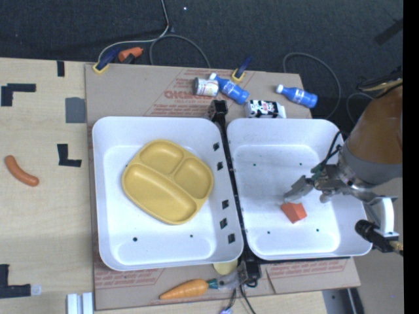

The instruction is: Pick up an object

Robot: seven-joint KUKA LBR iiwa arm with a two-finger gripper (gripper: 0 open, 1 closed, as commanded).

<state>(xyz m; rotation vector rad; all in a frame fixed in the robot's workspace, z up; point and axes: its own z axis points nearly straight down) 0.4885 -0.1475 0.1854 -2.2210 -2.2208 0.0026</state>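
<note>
Over the right bin (327, 133), near its right wall, the gripper (302, 190) hangs with its fingers spread apart and nothing between them. Just below and slightly left of the fingertips an orange block (294, 212) lies on the bin floor, apart from the fingers. Open white floor spreads to the block's left and above it, up to the far wall; the near rim lies not far below it. The grey arm (373, 152) crosses the bin's right edge, closing off that side.

Across the black-clipped divider between the bins, the left bin (105, 175) holds a yellow divided plate (167, 180), lying flat near its middle with bare floor all around.

Beyond the far rims, on the cardboard, lie two blue bottles (232, 89) (298, 96), a small white bottle (206, 86) and a black-and-white item (266, 108). A toy carrot (184, 290) lies past the near rim, and a toy sausage (21, 171) sits well apart on the bench at far left.
</note>
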